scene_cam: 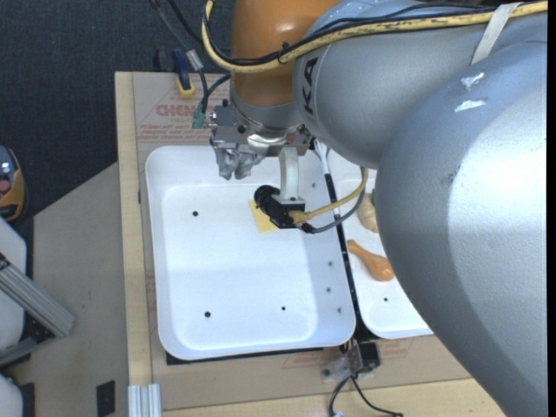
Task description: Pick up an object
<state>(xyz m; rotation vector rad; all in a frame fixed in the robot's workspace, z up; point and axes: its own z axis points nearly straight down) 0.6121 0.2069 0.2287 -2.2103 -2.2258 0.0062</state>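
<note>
The arm (pixel 434 146) runs off the top and right edges, and its bulk covers most of the right bin (pixel 391 315), leaving a strip of that bin's left side and near corner in sight. A yellow flat piece (pixel 263 218) in the left bin (pixel 234 276) lies partly under a black fitting (pixel 278 207) at its 2 o'clock, so its full outline is hidden. An orange-tan object (pixel 372 261) and a pale lump (pixel 369 211) at its 12 o'clock are each cut by the arm's edge; what they are cannot be told. The gripper (pixel 236 165) is too cluttered to judge.

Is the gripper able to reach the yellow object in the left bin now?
Probably yes. The gripper hangs in the left bin just beside the yellow object; a black part with cables partly covers it.
</note>
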